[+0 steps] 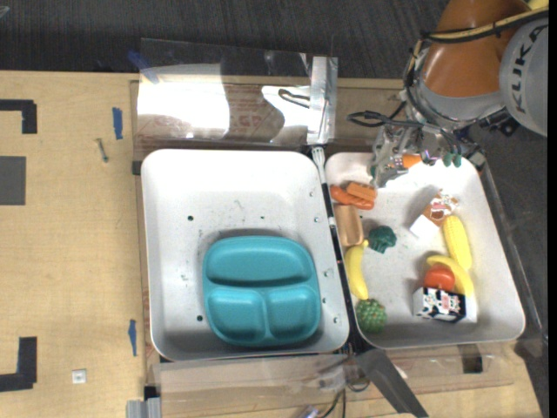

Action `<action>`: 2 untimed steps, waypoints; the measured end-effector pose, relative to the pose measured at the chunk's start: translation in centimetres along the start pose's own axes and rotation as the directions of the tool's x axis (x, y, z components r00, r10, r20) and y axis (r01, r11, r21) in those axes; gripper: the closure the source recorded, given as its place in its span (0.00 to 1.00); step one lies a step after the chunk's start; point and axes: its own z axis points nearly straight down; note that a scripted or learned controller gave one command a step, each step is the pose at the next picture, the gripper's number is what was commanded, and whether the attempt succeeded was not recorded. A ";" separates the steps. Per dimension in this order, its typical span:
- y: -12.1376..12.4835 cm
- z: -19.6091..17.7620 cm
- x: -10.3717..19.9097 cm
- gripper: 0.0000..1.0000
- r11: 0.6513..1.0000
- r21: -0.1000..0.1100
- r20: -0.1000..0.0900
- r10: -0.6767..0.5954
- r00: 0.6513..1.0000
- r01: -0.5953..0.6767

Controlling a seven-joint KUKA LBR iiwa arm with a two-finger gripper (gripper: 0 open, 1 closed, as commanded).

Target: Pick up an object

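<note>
The arm (pixel 487 50) ran off the top and right edges, the gripper (pixel 389 165) was too blurred to read, and the small items beside it stayed indistinct.

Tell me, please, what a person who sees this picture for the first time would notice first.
The big teal divided tray lying alone in the left bin draws the eye first. Next comes the right bin, crowded with small toy foods: yellow bananas, a carrot, a green broccoli piece. The grey and orange arm hangs over that bin's far edge.
</note>
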 end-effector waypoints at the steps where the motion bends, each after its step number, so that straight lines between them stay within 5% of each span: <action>1: -1.9 -9.4 0.1 1.00 1.000 0.003 -0.001 -0.018 1.000 0.018; 2: -1.8 -8.9 0.2 0.00 1.000 0.001 -0.010 -0.018 1.000 0.018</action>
